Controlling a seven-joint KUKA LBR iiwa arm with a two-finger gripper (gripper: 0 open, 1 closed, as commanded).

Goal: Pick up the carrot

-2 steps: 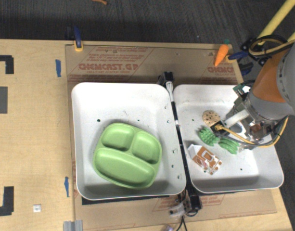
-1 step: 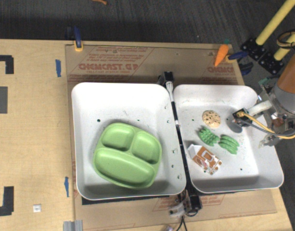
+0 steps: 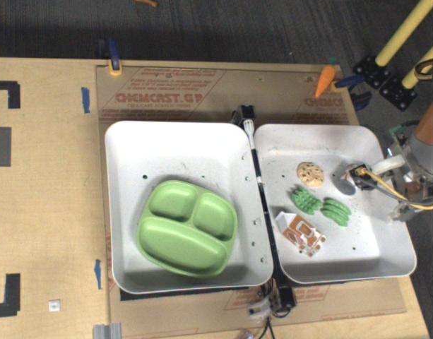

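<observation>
The carrot (image 3: pixel 325 80), small and orange with a green top, lies on the brown board behind the right bin's far rim, outside both bins. My gripper (image 3: pixel 412 189) hangs at the right edge of the camera view, over the right side of the right bin (image 3: pixel 393 256). It is well to the right of the carrot and nearer the camera. Nothing can be seen held in it.
The right bin holds a round cookie (image 3: pixel 310 174), two green ridged pieces (image 3: pixel 306 200) (image 3: pixel 336 211) and a brown-and-white flat piece (image 3: pixel 303 234). A green divided plate (image 3: pixel 187 227) fills much of the left bin (image 3: pixel 124 189). A blue clamp (image 3: pixel 347 82) sits beside the carrot.
</observation>
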